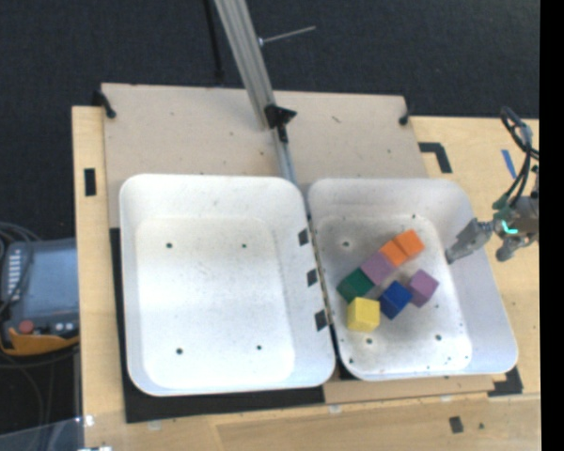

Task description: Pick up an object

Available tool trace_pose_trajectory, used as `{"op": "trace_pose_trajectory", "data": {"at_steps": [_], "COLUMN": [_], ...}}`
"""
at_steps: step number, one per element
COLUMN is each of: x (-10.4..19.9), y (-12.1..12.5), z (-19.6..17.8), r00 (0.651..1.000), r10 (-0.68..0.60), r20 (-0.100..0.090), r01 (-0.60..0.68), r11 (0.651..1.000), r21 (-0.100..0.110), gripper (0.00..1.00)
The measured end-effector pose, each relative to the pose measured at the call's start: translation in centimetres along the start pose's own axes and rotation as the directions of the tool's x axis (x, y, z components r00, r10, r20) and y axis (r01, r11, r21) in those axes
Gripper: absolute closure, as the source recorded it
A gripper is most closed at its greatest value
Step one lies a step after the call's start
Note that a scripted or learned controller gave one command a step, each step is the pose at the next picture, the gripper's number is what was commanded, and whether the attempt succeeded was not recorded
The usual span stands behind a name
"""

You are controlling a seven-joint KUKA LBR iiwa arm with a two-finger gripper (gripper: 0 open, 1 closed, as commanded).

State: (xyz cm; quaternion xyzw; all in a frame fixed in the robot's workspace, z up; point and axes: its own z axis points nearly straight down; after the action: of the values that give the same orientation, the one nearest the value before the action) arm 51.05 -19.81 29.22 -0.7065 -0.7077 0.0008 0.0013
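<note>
While the hand (482, 236) hangs at the right bin's (484, 341) right rim, its grip state impossible to tell, the blocks (386, 282) lie tightly clustered in that bin, so a descent may strike two neighbours and grasp nothing

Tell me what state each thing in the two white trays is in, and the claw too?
Gripper: over the right bin's right rim, holding nothing.
Orange block: lying in the right bin, untouched.
Purple blocks: two, lying in the cluster.
Green block: beside the yellow block.
Blue block: lying among the others.
Left bin: no blocks inside.
</note>
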Motion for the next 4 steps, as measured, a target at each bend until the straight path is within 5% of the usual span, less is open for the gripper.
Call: {"op": "trace_pose_trajectory", "data": {"at_steps": [1, 4], "x": [0.0, 0.5], "y": [0.1, -0.2], "z": [-0.2, 15.4], "r00": [1.0, 1.0], "r10": [0.0, 0.005], "r20": [0.001, 0.003], "r01": [0.0, -0.005], "r11": [1.0, 1.0], "r21": [-0.004, -0.005], "gripper": [0.0, 0.0]}}
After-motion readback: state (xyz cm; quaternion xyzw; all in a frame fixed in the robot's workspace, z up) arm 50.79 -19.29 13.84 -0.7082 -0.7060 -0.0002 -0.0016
